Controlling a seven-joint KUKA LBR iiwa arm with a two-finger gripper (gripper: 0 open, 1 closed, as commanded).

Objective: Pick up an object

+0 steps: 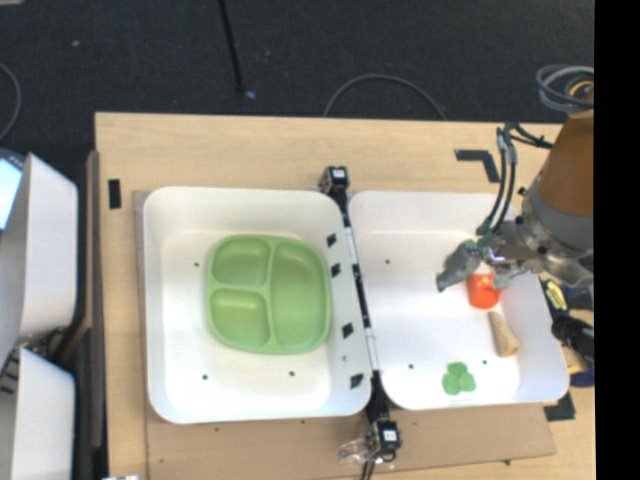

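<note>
My gripper (462, 266) hangs over the right bin (410, 268), at the end of the grey arm with its orange band (570, 173) reaching in from the right. A small orange object (484, 291) lies right beside the gripper, just below and to its right; I cannot tell whether they touch. A tan wooden peg (503, 334) lies on the bin floor a little further down. A small green object (459, 379) sits near the bin's front edge.
The left bin (170, 268) holds a light green divided plate (268, 293). A black-clipped divider (352, 278) runs between the bins. Cables (505, 168) hang off the arm at the right.
</note>
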